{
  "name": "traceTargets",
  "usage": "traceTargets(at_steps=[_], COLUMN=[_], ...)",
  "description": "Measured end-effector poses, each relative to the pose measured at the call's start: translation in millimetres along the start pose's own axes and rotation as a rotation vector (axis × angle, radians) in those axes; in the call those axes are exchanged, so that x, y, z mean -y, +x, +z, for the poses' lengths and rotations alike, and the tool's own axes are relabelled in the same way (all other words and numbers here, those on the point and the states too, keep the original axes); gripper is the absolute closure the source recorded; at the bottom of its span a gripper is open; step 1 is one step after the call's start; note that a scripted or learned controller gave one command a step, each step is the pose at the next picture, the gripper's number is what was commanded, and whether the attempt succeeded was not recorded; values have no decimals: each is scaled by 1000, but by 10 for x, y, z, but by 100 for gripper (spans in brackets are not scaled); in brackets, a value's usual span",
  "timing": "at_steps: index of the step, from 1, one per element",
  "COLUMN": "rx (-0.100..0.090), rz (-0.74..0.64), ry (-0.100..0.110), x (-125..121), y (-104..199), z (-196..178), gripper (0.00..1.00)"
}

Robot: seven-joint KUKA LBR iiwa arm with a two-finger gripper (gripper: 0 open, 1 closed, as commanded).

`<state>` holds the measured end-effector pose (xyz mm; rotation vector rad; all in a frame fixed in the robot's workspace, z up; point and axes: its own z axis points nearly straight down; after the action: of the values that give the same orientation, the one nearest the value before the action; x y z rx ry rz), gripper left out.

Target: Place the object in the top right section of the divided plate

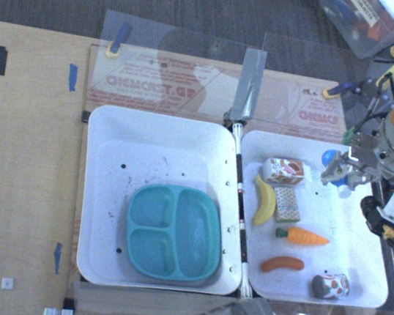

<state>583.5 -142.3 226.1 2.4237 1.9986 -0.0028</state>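
A teal divided plate (172,232) lies in the left bin (111,139), with nothing in its sections. The right bin (370,281) holds a banana (264,201), a carrot (304,237), a red sausage (282,264), a small milk carton (284,171), a tan cracker block (287,204) and a tipped can (330,285). My gripper (344,171) hangs over the right bin's far right corner, next to a blue object (330,159). Nothing shows between its fingers.
A metal divider post (248,87) stands between the bins at the back. Clear panels rise behind both bins. Cables and a plastic box (374,22) lie beyond the right bin. The bench to the left is bare wood with black marks.
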Motion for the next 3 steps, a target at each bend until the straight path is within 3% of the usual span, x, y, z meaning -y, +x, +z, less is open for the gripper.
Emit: traceTargets(at_steps=[1,2,3], rx=[-1,-2,-1], rz=[-61,-88,-87], ry=[3,3,3], x=[451,906,904], y=[882,1724,1718], z=[359,368,369], gripper=[100,100,0])
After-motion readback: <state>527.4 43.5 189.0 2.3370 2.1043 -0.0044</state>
